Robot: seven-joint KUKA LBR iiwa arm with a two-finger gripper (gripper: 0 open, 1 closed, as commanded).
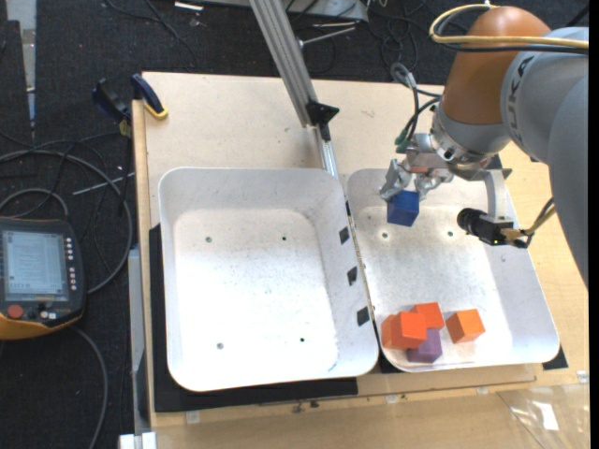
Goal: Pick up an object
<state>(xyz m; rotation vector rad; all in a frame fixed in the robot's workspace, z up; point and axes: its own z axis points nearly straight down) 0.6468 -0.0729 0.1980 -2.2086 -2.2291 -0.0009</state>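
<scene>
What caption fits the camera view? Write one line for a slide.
KUKA gripper holds a blue cube over the right bin; orange and purple blocks lie near its front.

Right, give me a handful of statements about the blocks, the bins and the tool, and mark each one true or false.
1. The tool has a blue block between its fingers. True.
2. The blue block is over the left bin. False: it is over the right bin, near its far end.
3. Two orange blocks lie at the near end of the right bin. True.
4. The purple block lies in the left bin. False: it lies in the right bin, against the larger orange block.
5. The arm reaches in from the left of the view. False: it comes in from the right.
</scene>
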